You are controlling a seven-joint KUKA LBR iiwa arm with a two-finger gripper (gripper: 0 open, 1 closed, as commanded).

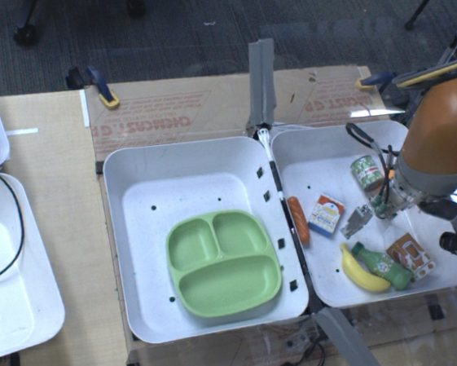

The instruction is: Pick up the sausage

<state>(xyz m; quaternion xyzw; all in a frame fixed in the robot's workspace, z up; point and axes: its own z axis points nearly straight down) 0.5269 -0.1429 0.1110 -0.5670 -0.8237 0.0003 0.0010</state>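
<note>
White plastic makes up the 2 shallow bins, set side by side on a bench covered with brown cardboard. The left bin [131, 189] carries a light green plastic tray with 3 compartments [224, 262], which sits toward the bin's lower right corner.

The orange-red sausage [299, 218] lies in the right bin [315, 148], lengthwise along its left wall and about midway down that edge, just beside the divider between the bins. Near it, toward the bin's middle, rests a small white, blue and orange carton [326, 214]. A green-labelled tin can [367, 173] stands farther right. By the bin's lower edge lie a yellow banana [361, 270], a dark green bottle [383, 265] touching it, and a brown snack packet [410, 255] just beside the bottle.

The grey arm with its orange band [444, 129] reaches over the right side of the right bin. Its two-finger gripper [359, 220] hangs between the carton and the can, well apart from the sausage; whether the jaws are wide or narrow cannot be told, and nothing is seen between them.
</note>
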